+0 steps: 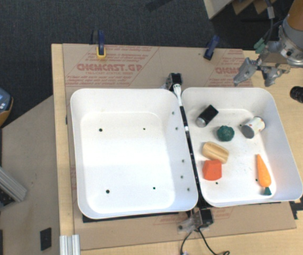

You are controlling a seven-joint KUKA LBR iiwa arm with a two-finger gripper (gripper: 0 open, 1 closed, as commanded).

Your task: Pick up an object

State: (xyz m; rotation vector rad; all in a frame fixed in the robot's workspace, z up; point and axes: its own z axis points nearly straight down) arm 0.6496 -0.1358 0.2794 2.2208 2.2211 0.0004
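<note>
Objects for picking all lie in the right bin (pixel 278 108), a shallow white tray with rounded corners and a glossy floor. A carrot (pixel 263 173), orange and tapered with a small green end, lies near the bin's right wall, pointing toward the front corner. An orange block (pixel 211 170) sits just in front of a tan, loaf-shaped piece (pixel 215 151); the two look as if they touch. Behind them is a dark green round lump (pixel 225 133), then a black cylinder with a grey end face (pixel 207 116) lying tilted, and a small white and grey piece (pixel 251 127) whose exact shape is hard to make out. The things cluster in the middle and right of the bin, with bare floor along its rear wall and front left.

The gripper (pixel 258 71) hangs above the bench (pixel 140 62) just beyond the right bin's rear rim, well apart from every object. Its two grey fingers (pixel 242 73) are spread apart, holding nothing. The arm above it is cut off by the upper right corner.

The left bin (pixel 82 142) is the same white tray, showing only dark dots on its floor. A black clip (pixel 173 81) sits where the bins meet at the rear.
</note>
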